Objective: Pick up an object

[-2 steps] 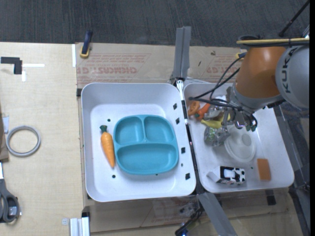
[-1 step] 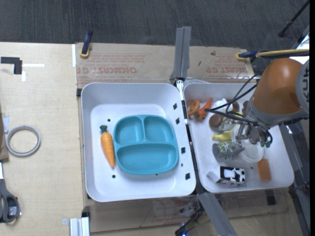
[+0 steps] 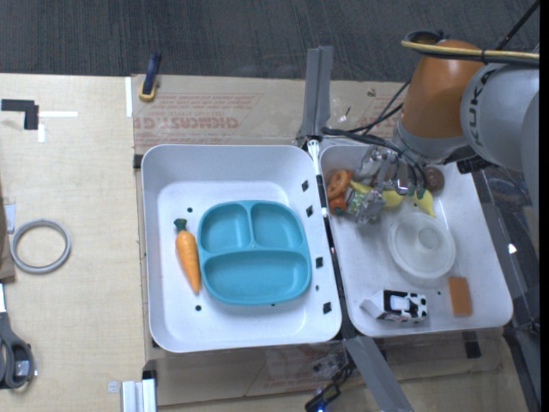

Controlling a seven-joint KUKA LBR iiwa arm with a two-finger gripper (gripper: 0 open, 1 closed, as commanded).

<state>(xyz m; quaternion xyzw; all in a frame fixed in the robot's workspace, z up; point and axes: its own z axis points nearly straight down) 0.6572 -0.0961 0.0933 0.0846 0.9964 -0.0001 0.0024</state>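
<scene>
Two white bins (image 3: 154,230) on wood bench (image 3: 69,144).

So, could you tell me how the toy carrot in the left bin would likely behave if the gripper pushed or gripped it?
The carrot looks like smooth moulded plastic, so probably stiff, light and a little slippery. Its round, tapered body lies flat on the left bin floor beside the blue divided plate, so a sideways push would likely roll or swing it.
</scene>
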